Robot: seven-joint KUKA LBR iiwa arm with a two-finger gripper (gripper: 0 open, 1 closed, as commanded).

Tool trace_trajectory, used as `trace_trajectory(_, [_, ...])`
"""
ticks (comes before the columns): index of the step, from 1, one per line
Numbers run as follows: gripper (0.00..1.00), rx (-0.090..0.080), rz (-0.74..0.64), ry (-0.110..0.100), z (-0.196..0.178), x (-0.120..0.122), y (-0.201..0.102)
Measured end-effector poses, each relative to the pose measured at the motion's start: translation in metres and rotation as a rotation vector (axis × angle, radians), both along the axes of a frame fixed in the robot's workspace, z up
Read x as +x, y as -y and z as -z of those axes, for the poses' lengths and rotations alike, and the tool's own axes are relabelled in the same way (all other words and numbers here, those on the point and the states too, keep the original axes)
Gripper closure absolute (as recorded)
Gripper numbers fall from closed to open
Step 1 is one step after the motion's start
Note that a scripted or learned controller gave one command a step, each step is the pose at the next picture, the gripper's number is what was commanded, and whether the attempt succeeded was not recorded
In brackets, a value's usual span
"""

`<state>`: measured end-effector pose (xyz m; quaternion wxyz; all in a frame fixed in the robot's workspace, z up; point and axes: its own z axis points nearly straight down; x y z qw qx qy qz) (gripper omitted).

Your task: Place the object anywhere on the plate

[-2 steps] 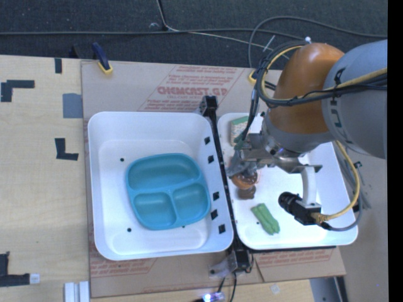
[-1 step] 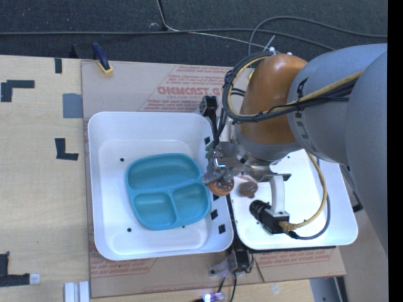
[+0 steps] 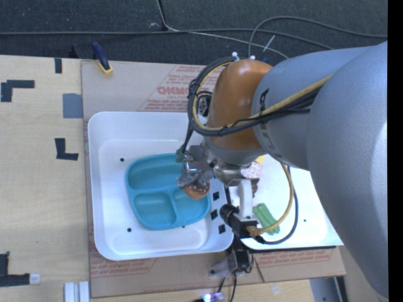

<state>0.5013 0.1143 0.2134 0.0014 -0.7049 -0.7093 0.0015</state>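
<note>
A blue divided plate [image 3: 154,194] lies in the left white bin [image 3: 104,168]. My gripper [image 3: 191,176] hangs over the plate's right edge, under the orange wrist band. A small round orange-brown object [image 3: 198,191] sits right beneath the gripper tip, on or just above the plate's right rim. The gripper body hides part of it, so I cannot tell whether it is held or resting on the plate.
The right bin [image 3: 308,212] holds a green ridged piece [image 3: 266,218] and a pale pink-yellow item [image 3: 255,167] partly under the arm. The arm's grey bulk covers most of that bin. A yellow-blue clamp [image 3: 101,59] sits on the cardboard behind the bins.
</note>
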Motion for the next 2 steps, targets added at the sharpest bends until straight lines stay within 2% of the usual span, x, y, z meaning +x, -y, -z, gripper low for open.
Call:
trace_trajectory(1, [1.0,0.0,0.004,0.004,-0.0208,0.0002,-0.0059])
trace_trajectory(2, [0.0,0.0,0.004,0.004,-0.0207,0.0002,-0.0056])
